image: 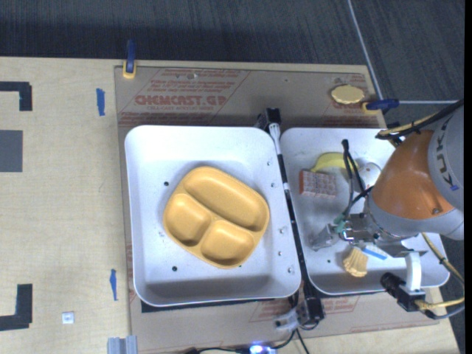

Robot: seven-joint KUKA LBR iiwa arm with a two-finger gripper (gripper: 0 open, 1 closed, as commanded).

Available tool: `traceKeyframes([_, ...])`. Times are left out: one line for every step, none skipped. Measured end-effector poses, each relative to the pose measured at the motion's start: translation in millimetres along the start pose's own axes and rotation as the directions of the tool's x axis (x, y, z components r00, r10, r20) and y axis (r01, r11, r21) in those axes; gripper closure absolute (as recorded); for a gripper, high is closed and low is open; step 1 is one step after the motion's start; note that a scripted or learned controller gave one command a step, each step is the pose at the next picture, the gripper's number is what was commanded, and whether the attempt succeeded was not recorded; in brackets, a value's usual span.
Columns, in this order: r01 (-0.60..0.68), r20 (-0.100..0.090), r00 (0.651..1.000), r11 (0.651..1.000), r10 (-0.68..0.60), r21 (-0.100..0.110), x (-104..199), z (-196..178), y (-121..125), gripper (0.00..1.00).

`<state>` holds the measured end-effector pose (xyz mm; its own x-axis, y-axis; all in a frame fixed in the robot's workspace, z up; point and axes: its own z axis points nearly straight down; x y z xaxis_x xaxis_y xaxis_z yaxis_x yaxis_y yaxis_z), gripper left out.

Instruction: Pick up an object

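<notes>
We see the grey arm with its orange band (413, 183) reaching over the right white bin (295, 198), and its two-finger gripper (341, 231) hangs low near the middle of that bin; whether it is open or closed we cannot tell from this view, because cables and metal parts cover it. The nearest candidate to pick is the small tan brush-like object with a blue part (359, 260), which lies on the bin floor just at about five o'clock from the gripper. We judge it is light and rather stiff, so a grip across its narrow middle should hold well. At about eleven o'clock from the gripper lies a small flat packet with red print (318, 184), and behind it a yellow rounded object (330, 161); the packet looks thin and maybe slippery, so it is harder to take from the flat floor. In the left white bin (147, 198) rests a large yellow three-compartment plastic tray (214, 216), light but wide; we think only its rim offers a place to pinch.
</notes>
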<state>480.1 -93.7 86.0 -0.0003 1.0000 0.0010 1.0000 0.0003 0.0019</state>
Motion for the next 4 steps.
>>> traceKeyframes([-0.002, 0.003, 1.0, 1.0, 0.002, -0.007, -1, -11, 2, 1.0])
traceKeyframes([-0.001, 0.003, 1.0, 1.0, 0.001, -0.006, -1, -11, 2, 0.0])
traceKeyframes([-0.001, 0.001, 1.0, 1.0, 0.001, 0.0, 1, 0, 0, 0.0])
traceKeyframes([-0.002, 0.004, 1.0, 1.0, 0.002, -0.008, 0, -11, 2, 1.0])
